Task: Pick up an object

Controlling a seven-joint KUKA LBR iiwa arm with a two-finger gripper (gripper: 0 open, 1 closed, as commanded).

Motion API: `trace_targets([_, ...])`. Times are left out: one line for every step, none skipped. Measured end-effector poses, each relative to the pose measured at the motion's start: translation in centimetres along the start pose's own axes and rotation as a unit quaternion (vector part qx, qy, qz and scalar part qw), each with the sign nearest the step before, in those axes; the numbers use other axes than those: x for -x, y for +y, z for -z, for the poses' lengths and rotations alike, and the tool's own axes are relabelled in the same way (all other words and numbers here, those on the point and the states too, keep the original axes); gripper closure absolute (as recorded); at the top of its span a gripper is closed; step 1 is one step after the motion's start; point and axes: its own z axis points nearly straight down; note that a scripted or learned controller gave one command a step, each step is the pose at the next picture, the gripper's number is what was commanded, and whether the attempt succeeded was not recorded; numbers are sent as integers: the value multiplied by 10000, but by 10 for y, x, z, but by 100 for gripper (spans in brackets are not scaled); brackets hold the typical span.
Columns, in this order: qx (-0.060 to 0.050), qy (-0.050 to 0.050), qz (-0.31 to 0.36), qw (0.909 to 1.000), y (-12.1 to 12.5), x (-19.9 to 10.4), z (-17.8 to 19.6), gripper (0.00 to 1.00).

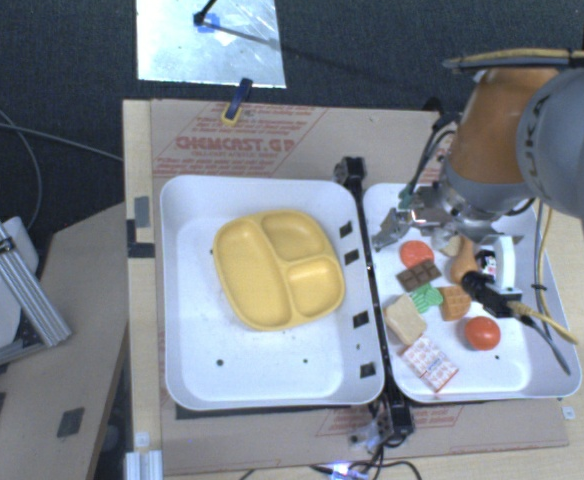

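Gripper [400, 218]: poised above right bin [544, 373]; finger state cannot be told
Left bin [187, 368]: occupied by yellow divided tray [277, 268]

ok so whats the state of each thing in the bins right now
yellow tray: upright, lying alone in the left bin
gripper: low over the right bin's far left corner, nothing seen between its fingers
red ball: resting loose in the right bin
checkered packet: lying flat near the front wall
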Motion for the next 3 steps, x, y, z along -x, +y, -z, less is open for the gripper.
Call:
trace_targets([25,-23,-50,10000,35,32,27,0])
trace_targets([-47,-15,-62,10000,11,69,-110,0])
trace_targets([8,-15,-44,10000,16,67,-92,100])
